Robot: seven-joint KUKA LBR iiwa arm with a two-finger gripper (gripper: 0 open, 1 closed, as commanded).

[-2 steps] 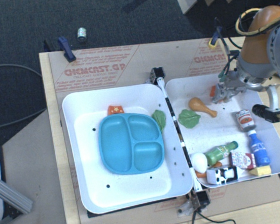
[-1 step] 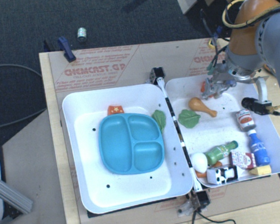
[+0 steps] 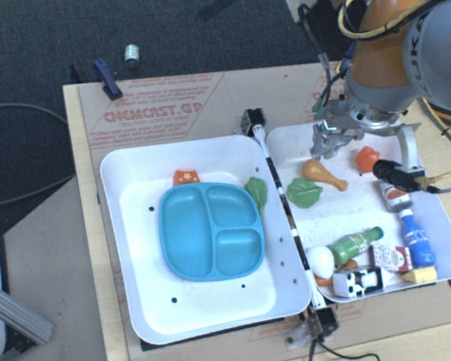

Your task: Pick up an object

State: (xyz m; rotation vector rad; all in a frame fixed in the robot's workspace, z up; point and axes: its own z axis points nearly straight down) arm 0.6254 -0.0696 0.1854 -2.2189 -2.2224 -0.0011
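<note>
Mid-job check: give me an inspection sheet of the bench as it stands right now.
Surface: two white bins on a brown board.
Job's things: chicken drumstick, green leaf, green bottle, blue bottle and egg in the right bin.
Clutter: blue divided plate in the left bin.
Grippers: gripper above the drumstick, nothing seen between its fingers.
Cables: black cable on the floor at left.
Surroundings: dark carpet.

Smooth, glossy plastic is seen in the blue tray (image 3: 212, 230) and white bins (image 3: 128, 251) — matt cardboard (image 3: 153, 111) beneath.
</note>
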